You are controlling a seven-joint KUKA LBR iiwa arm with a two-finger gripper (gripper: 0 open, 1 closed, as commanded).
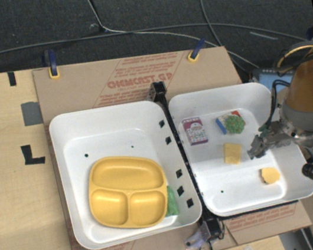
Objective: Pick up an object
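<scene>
Gripper (257, 148) hovered low in the right bin (259, 92), fingers' state unclear, a yellow block (232, 153) just left of it. Beyond lay cardboard (107, 82) printed "CHEMCAST GP".

The desk (13, 194) is being covered at centre by a cardboard sheet (130, 78); two white bins are being carried on it, left bin (68, 167) at nine o'clock, right bin (247, 195) at three.
</scene>
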